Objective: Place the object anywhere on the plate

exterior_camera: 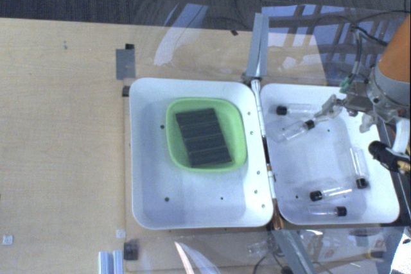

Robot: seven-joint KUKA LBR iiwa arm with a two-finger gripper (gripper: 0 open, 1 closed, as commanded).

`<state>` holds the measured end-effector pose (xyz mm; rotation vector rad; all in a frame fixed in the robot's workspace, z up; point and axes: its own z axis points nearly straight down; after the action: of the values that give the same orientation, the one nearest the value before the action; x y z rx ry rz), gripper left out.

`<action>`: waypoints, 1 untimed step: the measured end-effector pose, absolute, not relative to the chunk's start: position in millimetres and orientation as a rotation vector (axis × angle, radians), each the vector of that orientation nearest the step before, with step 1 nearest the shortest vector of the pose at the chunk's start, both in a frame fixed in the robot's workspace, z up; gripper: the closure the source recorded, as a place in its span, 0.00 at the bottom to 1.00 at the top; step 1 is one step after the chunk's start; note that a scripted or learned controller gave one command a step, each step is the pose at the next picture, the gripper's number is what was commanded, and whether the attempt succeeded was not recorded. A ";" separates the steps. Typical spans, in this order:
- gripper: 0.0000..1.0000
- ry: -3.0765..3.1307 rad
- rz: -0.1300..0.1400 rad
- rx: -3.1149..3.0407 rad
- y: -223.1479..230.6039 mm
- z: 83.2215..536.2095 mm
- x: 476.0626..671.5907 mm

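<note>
A green square plate (239,138) sits in the left bin (148,189). A dark grey ridged block (203,137) lies flat on it, roughly in the middle. Several clear tubes with black caps lie loose in the right bin (379,208): one (292,110) at the far left, one (297,130) just below it, one (357,167) by the right wall, and two (331,192) near the front. My gripper (331,106) hangs over the far part of the right bin, its tip close to the cap of the second tube. Nothing visible is held in it.
The bins touch along a raised middle rim (263,138). A grey metal post (257,48) rises behind that seam. Small dark brackets (126,62) sit on the wooden bench left of the left bin. The arm occupies the right edge.
</note>
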<state>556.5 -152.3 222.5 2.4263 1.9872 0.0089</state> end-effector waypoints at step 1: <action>0.00 1.893 0.008 2.497 -194.6 290.0 537.7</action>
<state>537.7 -194.6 290.0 2.4972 1.8925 0.0079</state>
